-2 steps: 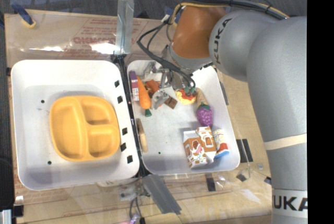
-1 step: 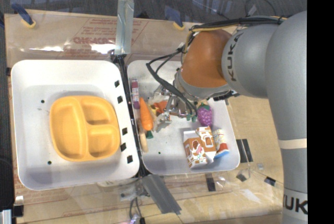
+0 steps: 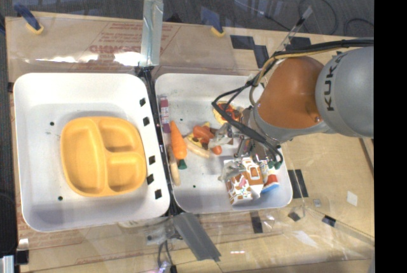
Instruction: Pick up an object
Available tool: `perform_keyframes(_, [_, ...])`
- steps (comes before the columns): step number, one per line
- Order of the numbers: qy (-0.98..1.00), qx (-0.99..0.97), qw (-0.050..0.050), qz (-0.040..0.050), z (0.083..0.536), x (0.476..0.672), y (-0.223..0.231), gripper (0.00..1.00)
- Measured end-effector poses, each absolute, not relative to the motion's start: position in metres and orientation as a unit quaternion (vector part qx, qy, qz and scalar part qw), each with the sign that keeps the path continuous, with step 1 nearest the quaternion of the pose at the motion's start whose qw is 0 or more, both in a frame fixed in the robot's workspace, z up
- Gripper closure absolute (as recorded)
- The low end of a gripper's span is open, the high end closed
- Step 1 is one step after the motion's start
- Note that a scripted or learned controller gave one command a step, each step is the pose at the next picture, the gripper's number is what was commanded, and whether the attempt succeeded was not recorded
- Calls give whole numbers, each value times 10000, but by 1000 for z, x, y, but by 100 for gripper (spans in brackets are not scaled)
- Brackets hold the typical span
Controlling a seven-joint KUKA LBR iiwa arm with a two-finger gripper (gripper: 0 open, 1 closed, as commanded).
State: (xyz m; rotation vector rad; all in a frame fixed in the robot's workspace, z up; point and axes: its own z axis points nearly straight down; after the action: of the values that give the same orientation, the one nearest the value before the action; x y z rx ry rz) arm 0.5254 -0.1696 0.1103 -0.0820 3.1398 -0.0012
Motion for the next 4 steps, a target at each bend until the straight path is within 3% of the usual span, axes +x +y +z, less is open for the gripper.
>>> perform_keyframes(1, [9985,-548,63,-9,97,564,-116,0])
perform_keyframes(3, [9989,458,42,-13,96,594,-93,0])
perform_keyframes(4, [9965,-829,49,-26,97,594,-190,0])
